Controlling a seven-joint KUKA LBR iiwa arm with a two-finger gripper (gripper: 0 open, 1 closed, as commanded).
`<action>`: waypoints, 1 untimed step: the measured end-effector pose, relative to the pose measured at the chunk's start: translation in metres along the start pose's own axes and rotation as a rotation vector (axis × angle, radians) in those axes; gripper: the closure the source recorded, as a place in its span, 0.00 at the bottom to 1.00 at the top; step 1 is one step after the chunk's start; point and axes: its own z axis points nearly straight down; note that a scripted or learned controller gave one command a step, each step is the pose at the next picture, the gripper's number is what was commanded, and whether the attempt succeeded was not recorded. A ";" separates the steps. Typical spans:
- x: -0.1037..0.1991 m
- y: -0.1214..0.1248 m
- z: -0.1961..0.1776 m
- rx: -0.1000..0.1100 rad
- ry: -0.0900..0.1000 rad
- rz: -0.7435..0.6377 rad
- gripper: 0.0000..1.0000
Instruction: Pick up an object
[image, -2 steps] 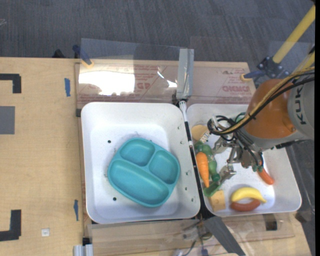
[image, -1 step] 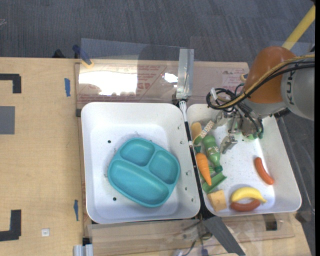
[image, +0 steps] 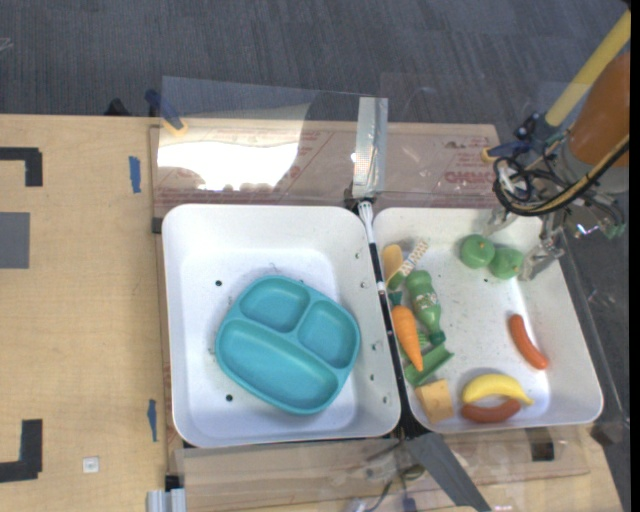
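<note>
Along the near wall of the right bin (image: 588, 385) lies a yellow banana (image: 497, 386) with a red sausage (image: 490, 411) pressed against its near side. A tan block (image: 436, 400) sits just beside them toward the bin's left wall. Farther in along that left wall, an orange carrot (image: 406, 336) lies lengthwise over some green pieces, and a green bottle (image: 423, 298) lies touching its far end. A small yellow-tipped piece (image: 392, 259) lies farther still, near the bin's far left corner. A second red sausage (image: 527, 342) lies alone toward the right wall, well apart from the carrot. Just beside the right bin, sharing its left wall, the left bin (image: 182, 300) holds a teal divided plate (image: 288, 343). In the far part of the right bin, toward its right wall, rests a green toy (image: 490, 254) of two rounded lobes, sitting on the bin floor. The gripper (image: 521, 241) hangs over this spot with its jaws released and spread wide; one of its thin metal fingers (image: 546, 257) comes down just beside the toy's right lobe and the other stands past the toy's far side. It grips nothing, and whether either tip touches the toy cannot be told. A tangle of black cables (image: 530, 188) hangs above the gripper at the bin's far right corner, and the orange band (image: 605, 120) of the arm rises beyond it. Past the bin's far wall lies a clear plastic sheet (image: 260, 150).
</note>
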 end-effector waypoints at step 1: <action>0.019 0.009 0.024 0.019 -0.030 -0.155 0.00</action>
